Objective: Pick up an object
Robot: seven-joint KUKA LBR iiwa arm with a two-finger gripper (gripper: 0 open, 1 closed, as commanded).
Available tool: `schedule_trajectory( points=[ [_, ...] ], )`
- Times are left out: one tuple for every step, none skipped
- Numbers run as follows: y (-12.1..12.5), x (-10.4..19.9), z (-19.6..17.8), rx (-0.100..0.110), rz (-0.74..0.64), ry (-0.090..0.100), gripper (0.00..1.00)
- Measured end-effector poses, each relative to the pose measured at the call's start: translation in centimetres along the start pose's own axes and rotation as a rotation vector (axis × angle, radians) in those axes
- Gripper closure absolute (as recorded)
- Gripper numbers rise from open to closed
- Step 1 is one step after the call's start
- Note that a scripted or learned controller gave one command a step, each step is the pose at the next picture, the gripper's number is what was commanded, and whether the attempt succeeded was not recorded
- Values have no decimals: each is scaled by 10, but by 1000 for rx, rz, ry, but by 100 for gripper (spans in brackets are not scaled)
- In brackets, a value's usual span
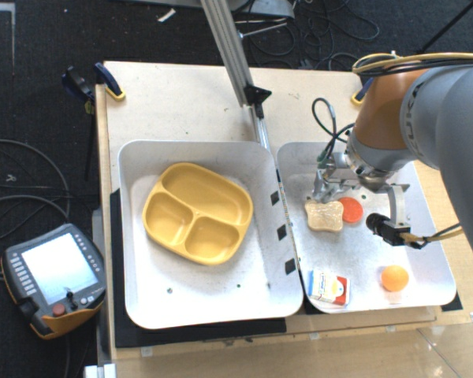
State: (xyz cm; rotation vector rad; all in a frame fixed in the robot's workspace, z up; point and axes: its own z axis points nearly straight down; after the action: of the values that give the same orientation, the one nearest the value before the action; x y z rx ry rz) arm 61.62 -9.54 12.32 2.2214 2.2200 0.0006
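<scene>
Dark carpet strewn with cables is seen around a pale bench (181, 93) that carries two shallow white bins side by side. One yellow plate (198, 211) with three compartments lies in the left bin (134, 235); it is smooth, glossy plastic with rounded corners. Four loose items are counted in the right bin (433, 250): one tan bread-like slice (325, 216), one red-orange round piece (351, 209), one orange ball (394, 278) and one small white carton (329, 288) with red and blue print.

The bread-like slice is noted as roughly square with rounded corners, with a rough, speckled tan surface. It lies flat near the middle of the right bin, at the bin's left half, touching or just beside the red-orange piece on its right. The ball is smooth and round, well apart near the front right corner. The carton is boxy and rests at the front rim.

One grey arm with an orange band is recorded reaching in from the right. The gripper (328, 189) is positioned directly above the slice's far edge; whether it is spread or pressed together cannot be told. One teach pendant (51, 278) lies on the floor at the left.
</scene>
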Motion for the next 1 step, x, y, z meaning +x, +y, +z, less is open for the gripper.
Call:
schedule_trajectory(
  points=[
    [2,-8,-61,-5,0,-1,100]
  ],
)
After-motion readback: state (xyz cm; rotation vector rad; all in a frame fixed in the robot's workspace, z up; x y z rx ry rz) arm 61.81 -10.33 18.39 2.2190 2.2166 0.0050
